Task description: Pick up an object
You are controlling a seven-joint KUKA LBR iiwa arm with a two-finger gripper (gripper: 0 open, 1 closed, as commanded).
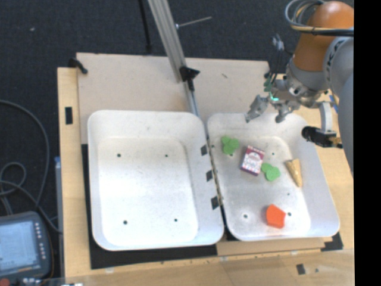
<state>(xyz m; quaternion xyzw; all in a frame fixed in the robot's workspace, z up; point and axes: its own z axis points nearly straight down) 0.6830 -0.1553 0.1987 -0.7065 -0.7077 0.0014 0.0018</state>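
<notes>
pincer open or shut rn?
Open: the pincer hangs above the right bin's far rim with its two fingers spread apart, nothing between them.

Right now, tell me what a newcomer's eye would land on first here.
The orange block near the right bin's front edge stands out most. Behind it lie two green pieces either side of a small red box. The gripper hovers over that bin's far edge.
</notes>
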